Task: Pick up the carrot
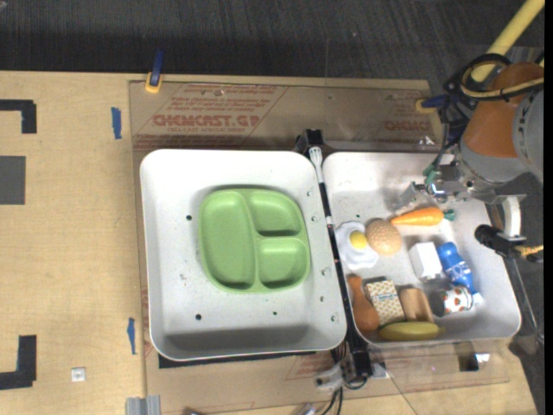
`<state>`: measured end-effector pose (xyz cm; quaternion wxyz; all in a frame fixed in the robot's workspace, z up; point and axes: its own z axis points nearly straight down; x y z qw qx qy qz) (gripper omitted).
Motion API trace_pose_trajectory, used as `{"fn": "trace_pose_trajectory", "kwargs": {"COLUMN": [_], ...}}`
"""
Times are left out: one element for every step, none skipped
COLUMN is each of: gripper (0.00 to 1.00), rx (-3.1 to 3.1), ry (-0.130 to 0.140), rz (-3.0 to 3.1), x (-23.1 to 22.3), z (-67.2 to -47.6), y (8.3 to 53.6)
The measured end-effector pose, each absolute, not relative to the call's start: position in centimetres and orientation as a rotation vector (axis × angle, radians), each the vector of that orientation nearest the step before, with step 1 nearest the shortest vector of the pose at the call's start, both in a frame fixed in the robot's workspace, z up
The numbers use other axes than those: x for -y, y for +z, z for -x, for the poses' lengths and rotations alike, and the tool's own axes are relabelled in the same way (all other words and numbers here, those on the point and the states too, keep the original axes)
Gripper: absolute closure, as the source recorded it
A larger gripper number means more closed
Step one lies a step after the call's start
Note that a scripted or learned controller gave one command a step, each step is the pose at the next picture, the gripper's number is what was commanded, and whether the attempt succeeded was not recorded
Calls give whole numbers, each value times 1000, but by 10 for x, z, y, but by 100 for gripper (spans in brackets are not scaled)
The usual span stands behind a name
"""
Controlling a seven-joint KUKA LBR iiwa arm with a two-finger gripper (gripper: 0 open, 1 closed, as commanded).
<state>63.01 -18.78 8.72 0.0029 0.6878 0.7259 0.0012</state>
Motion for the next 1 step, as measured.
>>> {"fn": "trace_pose_trajectory", "kwargs": {"gripper": [0], "rx": [-2056], "ry": [10], "rz": [-2373], "x": [198], "z": [-593], "y": [89]}}
